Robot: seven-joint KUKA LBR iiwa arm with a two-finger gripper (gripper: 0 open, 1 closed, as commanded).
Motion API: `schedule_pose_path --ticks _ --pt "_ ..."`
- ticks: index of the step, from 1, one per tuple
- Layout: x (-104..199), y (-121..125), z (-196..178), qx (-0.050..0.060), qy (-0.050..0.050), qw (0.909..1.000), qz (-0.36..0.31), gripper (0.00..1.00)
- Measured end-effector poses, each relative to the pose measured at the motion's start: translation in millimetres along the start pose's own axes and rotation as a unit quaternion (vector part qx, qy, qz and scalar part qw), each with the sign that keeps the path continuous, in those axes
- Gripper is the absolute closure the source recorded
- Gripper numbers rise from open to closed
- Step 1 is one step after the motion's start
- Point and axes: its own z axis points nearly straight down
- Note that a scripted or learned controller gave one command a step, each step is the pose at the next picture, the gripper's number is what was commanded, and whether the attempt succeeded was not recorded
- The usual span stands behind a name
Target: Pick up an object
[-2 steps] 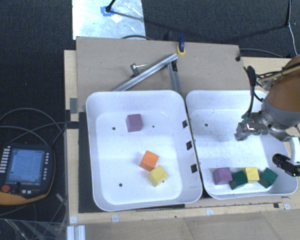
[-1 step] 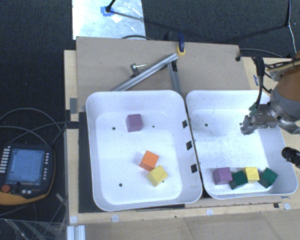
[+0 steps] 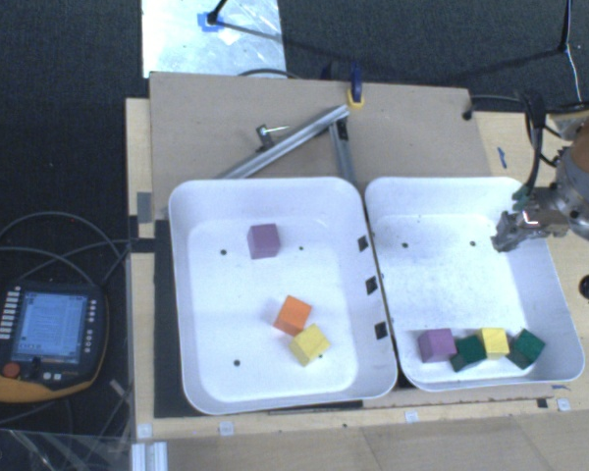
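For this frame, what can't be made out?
- Gripper, camera view: small and blurred, so any grasp is unreadable.
- Arm: cut off by the right edge.
- Dark green block: partly overlapped by the yellow block; touching or apart from the purple block is unclear.

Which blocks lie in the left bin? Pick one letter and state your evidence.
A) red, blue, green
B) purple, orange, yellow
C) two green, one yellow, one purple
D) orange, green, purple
B. The left bin holds a purple block toward the back, with an orange block and a yellow block touching each other nearer the front; the green blocks sit in the right bin.
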Motion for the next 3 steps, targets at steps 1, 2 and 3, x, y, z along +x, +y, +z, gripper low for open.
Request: schedule_pose_path --ticks 1,2,3 --pt "56 3 0 0.002 0.002 1.0000 -0.003 1.00" --pt "118 -6 8 0.004 0.003 1.0000 -0.003 1.00" --pt "164 -21 17 0.004 0.002 1.0000 -0.003 1.00"
